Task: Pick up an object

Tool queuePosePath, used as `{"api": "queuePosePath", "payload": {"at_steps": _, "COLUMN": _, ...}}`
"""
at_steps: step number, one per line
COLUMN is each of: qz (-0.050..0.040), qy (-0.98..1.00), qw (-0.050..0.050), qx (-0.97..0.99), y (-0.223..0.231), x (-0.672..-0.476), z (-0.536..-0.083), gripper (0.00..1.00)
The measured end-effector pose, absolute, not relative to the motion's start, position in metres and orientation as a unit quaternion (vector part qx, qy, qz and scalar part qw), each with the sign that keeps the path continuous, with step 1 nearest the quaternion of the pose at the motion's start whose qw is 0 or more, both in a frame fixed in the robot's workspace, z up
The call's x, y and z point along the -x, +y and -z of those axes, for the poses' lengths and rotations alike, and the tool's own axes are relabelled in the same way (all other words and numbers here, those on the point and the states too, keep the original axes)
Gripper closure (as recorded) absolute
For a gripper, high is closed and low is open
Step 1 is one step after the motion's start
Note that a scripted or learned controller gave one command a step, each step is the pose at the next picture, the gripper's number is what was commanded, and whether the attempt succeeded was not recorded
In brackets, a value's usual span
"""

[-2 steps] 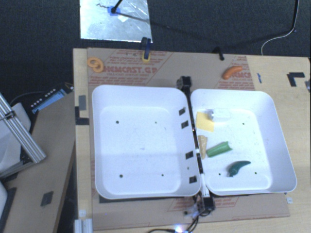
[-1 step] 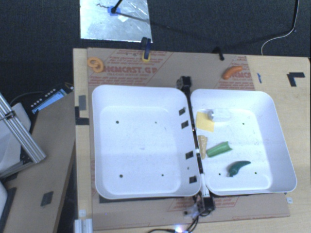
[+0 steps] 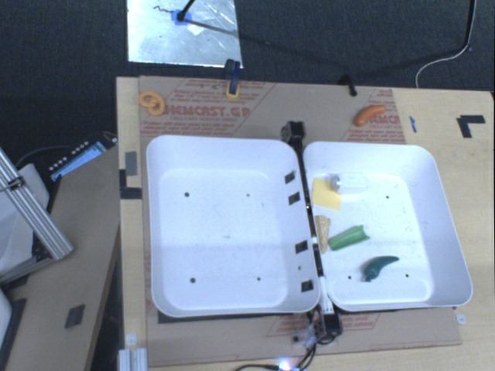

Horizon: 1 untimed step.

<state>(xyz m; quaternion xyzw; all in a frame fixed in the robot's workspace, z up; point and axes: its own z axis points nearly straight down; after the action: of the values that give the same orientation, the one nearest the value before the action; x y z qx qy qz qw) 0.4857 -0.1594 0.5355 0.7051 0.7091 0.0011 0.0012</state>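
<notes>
Candidates all sit in the view-right bin (image 3: 433,207), bunched toward its inner wall next to the divider.

- green pepper-like piece (image 3: 348,236): lies slanted, mid-bin; its near end is just beside a small tan wedge (image 3: 322,226).
- teal chili-shaped piece (image 3: 380,266): nearer the front edge, apart from the rest, bare floor on all sides.
- yellow block (image 3: 326,195): flat, close to the inner wall, touching or nearly touching a clear/whitish obj (image 3: 349,182) behind it. Too washed out to name.

The view-left bin (image 3: 166,207) shows white floor w/ a few dark dots. On the cardboard base (image 3: 255,107) beyond the bins: orange ring (image 3: 152,102) at the far left corner, orange sausage-shaped item (image 3: 370,114) far right, and a yellow-blue clamp (image 3: 232,79) on the back edge. Foil sheet (image 3: 182,22) on the dark floor behind.

Pincer state: cannot tell from this view.

Step, as I read it: pre-approach. Nothing lifted, all objs resting on the bin floor, target prob. not yet committed.

Next move needs: pick a target w/ clearance. The teal chili looks easiest, isolated and away from the walls. Green piece is OK if the jaws span its narrow axis, but the tan wedge crowds one end. Yellow block is risky: low profile, hard by the wall. Descend square to the long axis, close low.
</notes>
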Motion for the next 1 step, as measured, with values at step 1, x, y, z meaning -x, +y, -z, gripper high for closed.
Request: {"api": "queuePosePath", "payload": {"at_steps": 1, "qz": -0.0001, "qy": 0.707, "qw": 0.003, "qx": -0.708, "y": -0.2053, "x": -0.5295, "z": -0.5347, "gripper": 1.00}}
